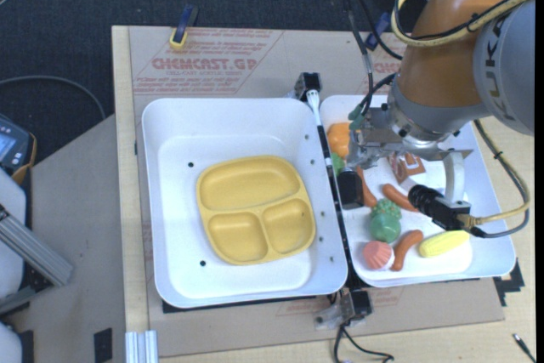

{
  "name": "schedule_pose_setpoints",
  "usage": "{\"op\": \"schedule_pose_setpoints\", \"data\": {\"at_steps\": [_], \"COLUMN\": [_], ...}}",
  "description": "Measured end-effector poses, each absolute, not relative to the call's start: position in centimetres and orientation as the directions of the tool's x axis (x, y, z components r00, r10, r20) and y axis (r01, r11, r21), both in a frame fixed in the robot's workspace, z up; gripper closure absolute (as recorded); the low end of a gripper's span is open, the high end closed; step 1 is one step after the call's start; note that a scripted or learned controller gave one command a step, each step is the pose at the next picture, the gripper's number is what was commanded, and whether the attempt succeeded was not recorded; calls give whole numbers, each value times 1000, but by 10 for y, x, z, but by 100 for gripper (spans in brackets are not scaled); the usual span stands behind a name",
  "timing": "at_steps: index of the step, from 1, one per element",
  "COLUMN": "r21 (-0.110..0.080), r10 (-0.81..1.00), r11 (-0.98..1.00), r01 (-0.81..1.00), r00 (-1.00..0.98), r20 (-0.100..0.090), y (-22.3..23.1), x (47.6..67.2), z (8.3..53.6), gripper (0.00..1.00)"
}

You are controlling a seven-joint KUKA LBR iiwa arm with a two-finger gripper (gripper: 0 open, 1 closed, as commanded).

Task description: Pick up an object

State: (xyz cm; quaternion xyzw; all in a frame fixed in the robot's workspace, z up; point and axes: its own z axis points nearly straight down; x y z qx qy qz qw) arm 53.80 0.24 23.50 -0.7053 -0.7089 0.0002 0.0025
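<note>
We see a brown bench (212,64) w/ two white bins (161,183) side by side, plus a yellow-blue clamp (182,28) at back.

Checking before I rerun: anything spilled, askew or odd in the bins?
Nothing spilled or damaged. The yellow divided tray lies flat but slightly rotated in the left bin. Toy food, including broccoli and corn, sits loosely in the right bin, with the arm over it.
</note>
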Motion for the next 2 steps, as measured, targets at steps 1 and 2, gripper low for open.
{"op": "schedule_pose_setpoints", "data": {"at_steps": [1, 2], "r21": [-4, -5], "r10": [1000, 1000], "r11": [6, 2], "r01": [1000, 1000], "r00": [-6, -2], "r20": [3, 1], "y": [53, 68], "x": [510, 500], "z": [236, 224], "gripper": [100, 100]}}
